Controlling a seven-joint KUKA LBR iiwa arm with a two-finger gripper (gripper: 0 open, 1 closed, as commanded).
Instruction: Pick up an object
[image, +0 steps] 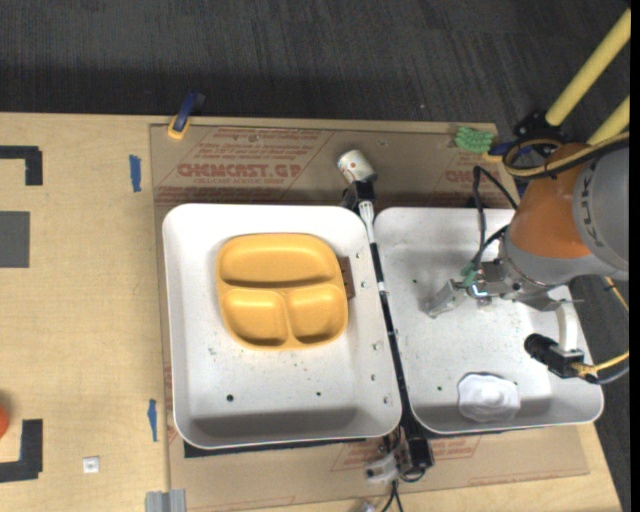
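A yellow three-compartment plate (283, 288) lies upside up in the left bin (200, 380), toward its back. A small white crumpled object (487, 395) rests in the right bin (420, 390) by the front wall. My gripper (440, 298) hangs low over the middle of the right bin, pointing left, with bare bin floor beneath it. It is well apart from the white object, which lies in front of it and to its right. I see nothing held at its tip.
A divider with a black strip (380, 300) separates the two bins. A white knob (352, 163) stands behind them on the cardboard sheet. A blue clamp (185, 113) and a green clip (473, 138) hold the sheet's back edge.
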